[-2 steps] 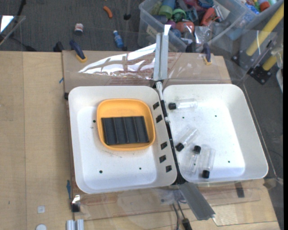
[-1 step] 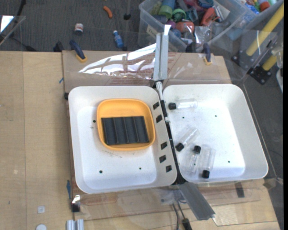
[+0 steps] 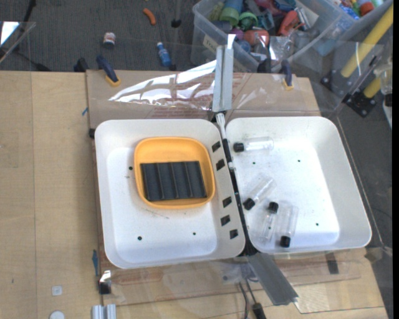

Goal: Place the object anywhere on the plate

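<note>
An orange-yellow plate (image 3: 172,145) sits in the left white bin (image 3: 118,237). A black ribbed rectangular piece (image 3: 173,180) lies flat on the plate and covers most of its floor. In the right white bin (image 3: 324,187) lie several clear plastic vials with black caps. One vial (image 3: 254,145) rests near the bin's back left. Another vial (image 3: 258,190) lies slanted by the divider. Two more vials (image 3: 277,223) lie close together near the front.
A clear tub of coloured toys (image 3: 262,19) stands beyond the bins at the back. Crinkled plastic sheet (image 3: 168,90) and a metal post (image 3: 222,75) lie behind the bins. Small black clips (image 3: 225,202) line the divider between the bins.
</note>
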### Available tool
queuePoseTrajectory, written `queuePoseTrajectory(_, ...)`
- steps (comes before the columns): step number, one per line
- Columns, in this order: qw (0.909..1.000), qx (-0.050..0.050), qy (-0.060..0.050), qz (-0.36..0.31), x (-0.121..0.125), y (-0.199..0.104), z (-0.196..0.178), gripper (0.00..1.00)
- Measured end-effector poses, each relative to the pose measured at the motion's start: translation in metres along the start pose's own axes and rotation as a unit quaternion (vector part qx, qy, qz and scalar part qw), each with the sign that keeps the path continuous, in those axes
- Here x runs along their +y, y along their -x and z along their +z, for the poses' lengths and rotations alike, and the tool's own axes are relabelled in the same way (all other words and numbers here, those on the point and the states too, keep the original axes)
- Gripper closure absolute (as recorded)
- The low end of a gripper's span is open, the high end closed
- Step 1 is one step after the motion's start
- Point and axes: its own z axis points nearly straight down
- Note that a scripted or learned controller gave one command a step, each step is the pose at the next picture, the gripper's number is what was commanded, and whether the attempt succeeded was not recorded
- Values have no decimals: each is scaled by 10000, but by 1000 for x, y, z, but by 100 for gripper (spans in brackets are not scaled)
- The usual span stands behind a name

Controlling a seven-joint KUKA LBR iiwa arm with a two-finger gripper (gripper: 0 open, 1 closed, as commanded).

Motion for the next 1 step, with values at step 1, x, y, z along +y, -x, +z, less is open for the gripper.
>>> queuePoseTrajectory(1,9998,2,3,216,0,1,0,100)
